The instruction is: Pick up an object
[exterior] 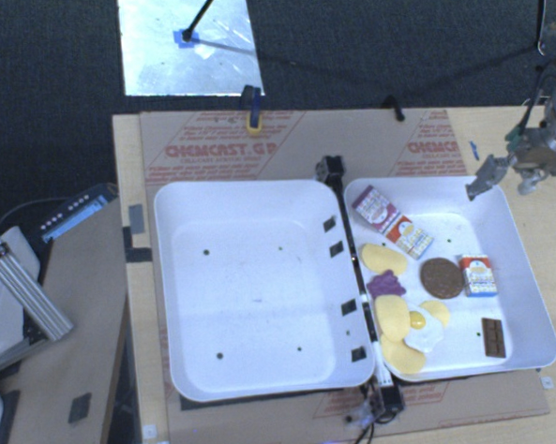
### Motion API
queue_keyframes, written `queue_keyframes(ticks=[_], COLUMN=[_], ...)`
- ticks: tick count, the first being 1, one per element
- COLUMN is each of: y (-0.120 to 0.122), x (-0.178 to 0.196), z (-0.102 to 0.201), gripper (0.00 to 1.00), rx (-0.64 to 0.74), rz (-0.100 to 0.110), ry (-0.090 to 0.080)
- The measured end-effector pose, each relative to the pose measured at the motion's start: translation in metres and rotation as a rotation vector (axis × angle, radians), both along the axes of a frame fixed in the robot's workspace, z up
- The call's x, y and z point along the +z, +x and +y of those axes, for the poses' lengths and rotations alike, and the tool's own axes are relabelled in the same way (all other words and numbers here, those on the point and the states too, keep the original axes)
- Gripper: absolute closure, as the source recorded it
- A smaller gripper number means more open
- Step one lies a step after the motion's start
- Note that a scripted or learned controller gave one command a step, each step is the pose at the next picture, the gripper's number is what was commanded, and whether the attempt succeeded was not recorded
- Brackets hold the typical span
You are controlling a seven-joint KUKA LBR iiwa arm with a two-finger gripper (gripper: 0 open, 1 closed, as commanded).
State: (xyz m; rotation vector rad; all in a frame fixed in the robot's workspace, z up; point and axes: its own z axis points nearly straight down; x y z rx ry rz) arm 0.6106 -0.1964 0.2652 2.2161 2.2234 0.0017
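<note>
My gripper [503,178] hangs at the far right, above the back right rim of the right bin [526,276], with its two fingers spread apart and nothing between them. In that bin lie a purple-and-white box [375,207], an orange-and-white box [410,237], a round brown cookie [441,278], a small red-and-white carton [478,275], a brown chocolate bar [493,336], a purple grape bunch [385,283], several yellow chips [383,257] and a fried egg [422,323]. All of them lie below and left of the gripper.
The left bin [254,283] sits beside the right one, joined by a black hinged divider [351,259]. Both rest on a cardboard sheet [217,145]. A metal plate [190,42] lies at the back, and an aluminium frame [18,279] stands at the left.
</note>
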Motion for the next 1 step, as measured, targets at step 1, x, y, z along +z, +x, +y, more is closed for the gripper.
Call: queue_keyframes(ticks=[1], y=[0.0010], x=[0.0114], z=[0.0000], gripper=[1.00], rx=[0.004], rz=[-0.004], ry=[-0.001])
